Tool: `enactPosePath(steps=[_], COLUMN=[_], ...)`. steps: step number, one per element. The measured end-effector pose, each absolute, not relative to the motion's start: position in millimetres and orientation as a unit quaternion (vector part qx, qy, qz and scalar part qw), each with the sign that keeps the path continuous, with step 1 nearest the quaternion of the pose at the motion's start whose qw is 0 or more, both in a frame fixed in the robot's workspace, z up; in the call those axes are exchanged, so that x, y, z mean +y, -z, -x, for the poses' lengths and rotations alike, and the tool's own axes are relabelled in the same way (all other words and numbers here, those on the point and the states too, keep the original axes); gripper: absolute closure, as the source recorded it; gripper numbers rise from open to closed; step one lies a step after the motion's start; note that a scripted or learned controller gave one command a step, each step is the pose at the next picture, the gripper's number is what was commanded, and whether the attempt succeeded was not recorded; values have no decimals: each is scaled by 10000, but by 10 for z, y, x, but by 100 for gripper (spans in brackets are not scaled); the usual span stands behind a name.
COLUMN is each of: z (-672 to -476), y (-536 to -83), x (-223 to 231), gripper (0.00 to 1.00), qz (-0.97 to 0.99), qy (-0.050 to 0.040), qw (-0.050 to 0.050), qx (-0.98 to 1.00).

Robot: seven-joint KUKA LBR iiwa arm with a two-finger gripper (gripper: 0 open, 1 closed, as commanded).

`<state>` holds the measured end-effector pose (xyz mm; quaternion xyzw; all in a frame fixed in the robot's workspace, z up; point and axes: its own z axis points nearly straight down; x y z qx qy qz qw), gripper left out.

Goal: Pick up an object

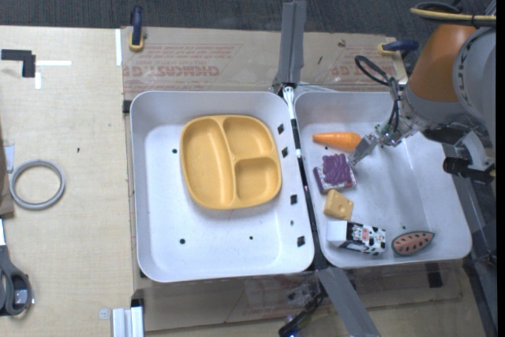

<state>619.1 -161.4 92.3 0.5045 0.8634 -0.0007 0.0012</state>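
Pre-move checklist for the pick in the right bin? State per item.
1. Gripper in the right bin, beside the carrot: ok.
2. Object between fingers: not ok, none seen.
3. Finger opening: cannot tell.
4. Purple item just below the gripper, close enough to bump: not ok.
5. Yellow piece, cow toy and brown item away from the gripper: ok.
6. Yellow plate in the left bin, out of the way: ok.

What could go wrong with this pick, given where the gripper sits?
The gripper hangs low in the right bin, beside the carrot's thick end and just above the purple grapes. Closing here may nudge the carrot away or clip the grapes instead. The cheese wedge lies close below, so a shoved piece could jostle it.
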Motion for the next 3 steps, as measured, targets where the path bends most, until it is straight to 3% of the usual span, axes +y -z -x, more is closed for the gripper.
enactPosePath(steps=[1, 2, 3], z=[-6420, -6197, -6203], y=[-1018, -930, -1021], x=[-1310, -1131, -1125], gripper=[0, 0, 100], qz=[-4717, -4372, -4358], qy=[5, 4, 11], qw=[19, 17, 25], qx=[8818, 8994, 9000])
